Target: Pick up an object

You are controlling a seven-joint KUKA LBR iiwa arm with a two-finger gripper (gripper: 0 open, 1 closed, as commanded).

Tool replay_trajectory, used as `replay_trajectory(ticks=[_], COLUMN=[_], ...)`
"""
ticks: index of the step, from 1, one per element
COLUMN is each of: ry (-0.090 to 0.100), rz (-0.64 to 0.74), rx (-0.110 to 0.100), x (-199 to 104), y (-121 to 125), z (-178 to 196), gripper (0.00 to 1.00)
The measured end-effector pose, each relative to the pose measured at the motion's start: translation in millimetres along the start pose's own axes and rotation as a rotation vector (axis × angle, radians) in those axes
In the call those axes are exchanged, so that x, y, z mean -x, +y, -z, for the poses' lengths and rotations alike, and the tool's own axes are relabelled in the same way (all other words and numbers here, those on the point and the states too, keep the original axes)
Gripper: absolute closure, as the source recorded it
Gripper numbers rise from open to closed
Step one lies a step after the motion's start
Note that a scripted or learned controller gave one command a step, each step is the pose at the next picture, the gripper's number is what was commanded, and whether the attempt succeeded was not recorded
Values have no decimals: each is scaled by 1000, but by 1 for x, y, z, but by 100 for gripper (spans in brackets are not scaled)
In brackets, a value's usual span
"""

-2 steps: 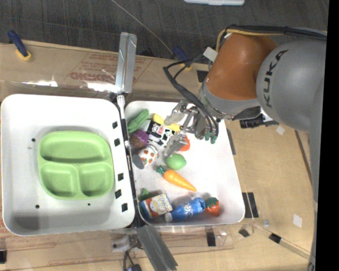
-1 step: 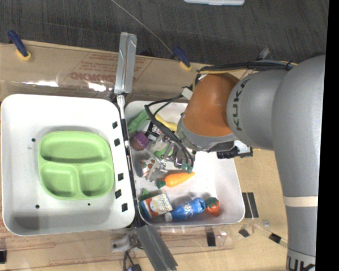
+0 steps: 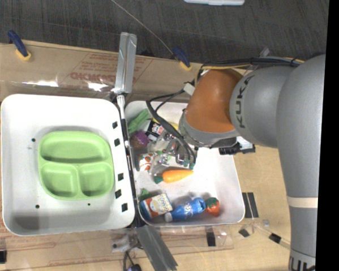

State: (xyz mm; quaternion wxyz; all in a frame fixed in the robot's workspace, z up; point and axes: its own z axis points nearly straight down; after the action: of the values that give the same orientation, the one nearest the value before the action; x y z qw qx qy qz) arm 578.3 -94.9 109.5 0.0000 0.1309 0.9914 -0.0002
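Observation:
My gripper (image 3: 167, 154) is low in the right bin (image 3: 230, 189), under the orange band of the arm, among a cluster of small objects. An orange carrot-shaped toy (image 3: 177, 175) lies just below it. A purple object (image 3: 139, 140) and a green one (image 3: 138, 121) sit to its left near the bin wall. A blue bottle (image 3: 187, 209) with a red cap end and a small red-and-white packet (image 3: 156, 204) lie along the bin's front edge. The arm's wrist hides the gripper's upper part.
The left bin (image 3: 13, 152) holds a green divided tray (image 3: 75, 163). A metal divider bar (image 3: 126, 59) rises between the bins. Black cables loop near the wrist. The grey arm covers the right side of the bench.

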Motion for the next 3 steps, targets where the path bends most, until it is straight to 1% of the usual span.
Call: replay_trajectory(ticks=[1,2,3], ry=[0,2,-1], rz=[1,-2,4], rx=[0,0,1], x=[0,-34,-32], y=[0,-8,-7], z=[0,-18,-7], gripper=[0,0,100])
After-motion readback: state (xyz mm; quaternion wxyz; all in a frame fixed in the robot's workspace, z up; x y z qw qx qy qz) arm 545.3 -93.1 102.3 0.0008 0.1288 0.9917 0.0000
